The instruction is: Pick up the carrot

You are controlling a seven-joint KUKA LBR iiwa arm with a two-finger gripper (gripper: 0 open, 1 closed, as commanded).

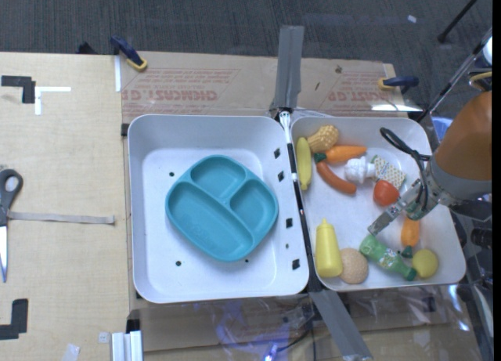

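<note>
The carrot (345, 152) lies at the far side of the right bin (446, 277), beside the corn (322, 138). The gripper (381, 223) hovers nearer, beyond the green bottle (386, 258); its state I cannot tell.

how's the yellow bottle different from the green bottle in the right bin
The yellow bottle is plain yellow and lies roughly lengthwise against the bin's left wall; the green bottle is green with a label and lies slanted near the front. The yellow bottle looks fatter, the green bottle slimmer. Both lie on their sides in the right bin.
</note>
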